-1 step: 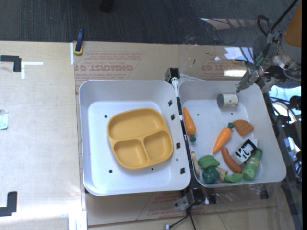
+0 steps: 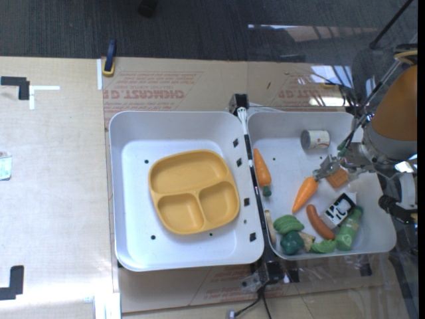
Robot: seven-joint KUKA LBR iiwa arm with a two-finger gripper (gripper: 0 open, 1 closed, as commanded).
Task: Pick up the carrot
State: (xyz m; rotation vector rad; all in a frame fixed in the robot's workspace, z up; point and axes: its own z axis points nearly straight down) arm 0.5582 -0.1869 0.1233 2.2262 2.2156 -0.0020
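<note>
Orange carrot (image 2: 305, 194) lies loose mid right bin (image 2: 285, 128), tip toward near-left. Gripper (image 2: 330, 169) hovers just beside its far end, probably lining up; finger spread unreadable.

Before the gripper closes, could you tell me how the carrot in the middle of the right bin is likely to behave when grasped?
The carrot looks like smooth moulded plastic, so probably stiff and light. Its tapered, rounded body may slip out of a pinch towards the thin end, and could roll if nudged. It lies loose on the right bin floor, with the gripper just beside its thick end.
</note>
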